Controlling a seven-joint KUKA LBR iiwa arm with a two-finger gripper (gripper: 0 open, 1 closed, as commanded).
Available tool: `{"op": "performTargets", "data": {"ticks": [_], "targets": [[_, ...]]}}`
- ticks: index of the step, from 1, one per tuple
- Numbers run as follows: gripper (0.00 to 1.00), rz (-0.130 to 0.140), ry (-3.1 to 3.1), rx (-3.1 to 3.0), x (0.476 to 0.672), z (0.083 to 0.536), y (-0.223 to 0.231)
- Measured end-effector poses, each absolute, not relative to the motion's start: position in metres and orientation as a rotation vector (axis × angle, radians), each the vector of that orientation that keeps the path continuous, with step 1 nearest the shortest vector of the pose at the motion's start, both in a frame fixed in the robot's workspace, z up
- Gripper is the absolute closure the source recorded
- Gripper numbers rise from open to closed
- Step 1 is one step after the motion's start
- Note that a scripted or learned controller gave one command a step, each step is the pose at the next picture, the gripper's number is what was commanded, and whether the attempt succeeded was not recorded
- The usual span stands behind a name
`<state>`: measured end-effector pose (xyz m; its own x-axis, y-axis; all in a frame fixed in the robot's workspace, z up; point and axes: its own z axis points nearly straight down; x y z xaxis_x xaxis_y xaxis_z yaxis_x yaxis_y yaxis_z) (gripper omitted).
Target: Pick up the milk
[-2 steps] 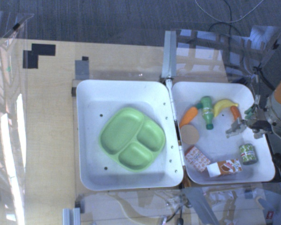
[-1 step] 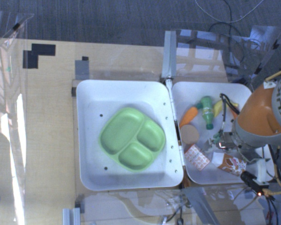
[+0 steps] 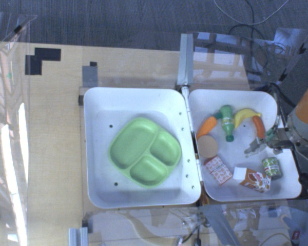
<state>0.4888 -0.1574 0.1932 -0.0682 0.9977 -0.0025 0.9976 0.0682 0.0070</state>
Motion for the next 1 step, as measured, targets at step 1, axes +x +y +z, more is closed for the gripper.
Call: {"op": "performTargets", "data": {"ticks": [1], "targets": [[0.0, 0.016, 2.452, 1.965, 0.4908, 0.0924, -0.1677]]}}
